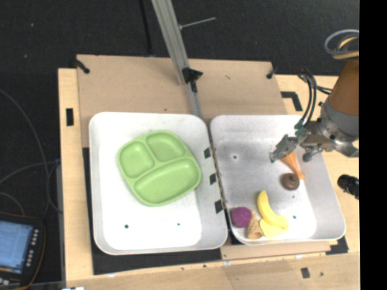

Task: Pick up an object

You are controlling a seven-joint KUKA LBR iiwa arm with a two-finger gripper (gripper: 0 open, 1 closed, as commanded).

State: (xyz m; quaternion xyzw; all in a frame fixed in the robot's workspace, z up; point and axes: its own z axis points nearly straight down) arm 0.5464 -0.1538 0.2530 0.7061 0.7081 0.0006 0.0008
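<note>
My gripper [294, 154] hangs over the right bin [254, 132], near its right side. Its two fingers stand apart, so it is open. An orange carrot-like piece [293, 165] lies just under and between the fingertips, partly hidden by the hand. I cannot tell whether the fingers touch it. A small brown round object [291, 182] sits right below the carrot piece. Toward the bin's front lie a yellow banana [270, 211], a purple round object [241, 216] and a tan piece [254, 228].
The left bin [109, 222] holds a green divided plate [159, 167]. A grey metal pole [175, 47] slants down to the gap between the bins. The arm's orange band [346, 89] and cables rise at the right edge.
</note>
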